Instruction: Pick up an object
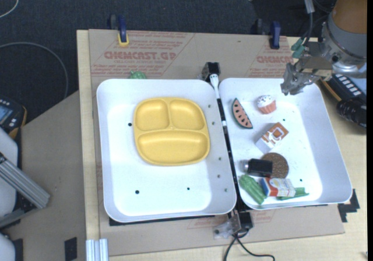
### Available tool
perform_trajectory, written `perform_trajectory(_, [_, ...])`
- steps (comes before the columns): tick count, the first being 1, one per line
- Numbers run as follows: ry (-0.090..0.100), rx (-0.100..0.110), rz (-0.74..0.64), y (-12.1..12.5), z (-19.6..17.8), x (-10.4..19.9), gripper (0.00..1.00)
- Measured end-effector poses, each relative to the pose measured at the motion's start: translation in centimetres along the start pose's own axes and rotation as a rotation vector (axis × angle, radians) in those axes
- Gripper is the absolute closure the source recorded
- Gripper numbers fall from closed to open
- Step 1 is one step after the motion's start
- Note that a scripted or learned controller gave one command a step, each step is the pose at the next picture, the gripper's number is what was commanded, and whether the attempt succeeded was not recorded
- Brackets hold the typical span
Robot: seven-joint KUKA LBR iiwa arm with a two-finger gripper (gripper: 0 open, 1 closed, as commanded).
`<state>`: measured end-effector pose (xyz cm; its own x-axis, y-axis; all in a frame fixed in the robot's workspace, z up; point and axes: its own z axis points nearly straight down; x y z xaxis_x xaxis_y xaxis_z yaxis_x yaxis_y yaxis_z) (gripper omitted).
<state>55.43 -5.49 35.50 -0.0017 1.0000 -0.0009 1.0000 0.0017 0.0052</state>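
Right bin (326,131): cupcake (266,103) near the far rim, watermelon slice (240,113) beside it, small carton (273,136), brown disc (276,164), green pieces (254,189). Gripper (291,86) above the far edge, holding nothing; finger state cannot be told. Left bin (116,155): yellow divided plate (171,131).

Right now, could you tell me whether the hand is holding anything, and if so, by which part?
Nothing is held. The hand hangs above the right bin's far edge, apart from the cupcake nearby.
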Motion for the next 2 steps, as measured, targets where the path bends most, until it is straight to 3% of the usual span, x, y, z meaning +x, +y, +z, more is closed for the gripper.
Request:
perform_trajectory(1, [0.004, 0.013, -0.004, -3.8, 4.5, 5.5, 1.0])
perform_trajectory(2, [0.005, -0.004, -0.008, -4.6, -2.9, 13.0, 1.0])
